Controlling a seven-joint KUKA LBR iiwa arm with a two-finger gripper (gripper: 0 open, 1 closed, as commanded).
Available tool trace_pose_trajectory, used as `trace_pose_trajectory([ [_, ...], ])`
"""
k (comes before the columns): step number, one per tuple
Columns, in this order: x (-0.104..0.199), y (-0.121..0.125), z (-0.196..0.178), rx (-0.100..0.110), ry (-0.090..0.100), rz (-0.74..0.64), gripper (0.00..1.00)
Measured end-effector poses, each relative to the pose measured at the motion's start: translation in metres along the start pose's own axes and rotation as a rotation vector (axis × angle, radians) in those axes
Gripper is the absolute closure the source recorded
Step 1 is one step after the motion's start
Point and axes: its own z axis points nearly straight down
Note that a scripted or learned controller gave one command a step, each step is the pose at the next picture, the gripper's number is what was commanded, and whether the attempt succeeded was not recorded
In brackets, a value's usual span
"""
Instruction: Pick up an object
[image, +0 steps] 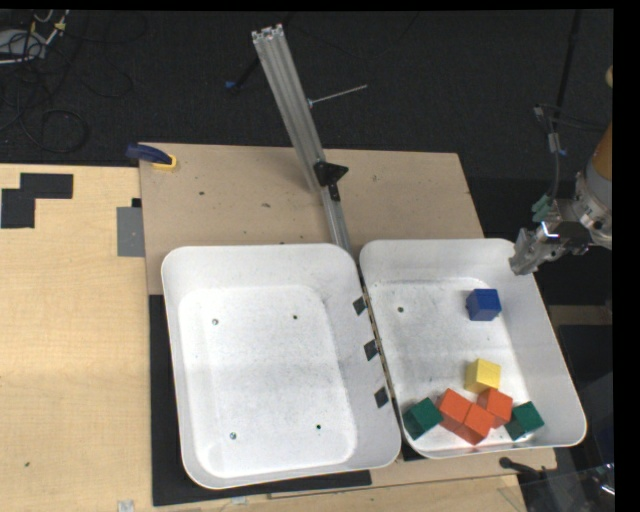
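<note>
In the camera view, two white bins stand side by side on the bench. The left bin (265, 365) is the larger in the picture, and the right bin (420, 300) carries all the blocks. I count six blocks in total. One blue block (483, 304) lies alone near the far right edge of the right bin, well apart from the others. One yellow block (486, 374) sits closer to the near edge, just beside the cluster. There are two orange blocks: the bigger orange block (461, 413) and the smaller orange block (496, 404) touch each other near the near right corner of the bin. There are two green blocks: the left green block (422, 415) lies against the left side of the orange pair, and the right green block (524, 420) lies at its right side, close to the rim of the bin. The gripper (527, 255) is at the far right corner of the right bin, over its rim or just outside it, above and to the right of the blue block. It is small and dark here, so I cannot tell if it is apart or together, and no block is seen in it. A slanted metal rail (298, 120) rises behind the bins. One small blue and yellow clamp (152, 155) lies at the far left corner of the brown board.
</note>
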Motion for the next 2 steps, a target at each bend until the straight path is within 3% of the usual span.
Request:
trace_pose_trajectory([
  [1, 0.047, 0.016, 0.005, 0.006, 0.003, -0.002, 1.0],
  [2, 0.091, 0.015, 0.019, 0.009, 0.004, -0.002, 1.0],
])
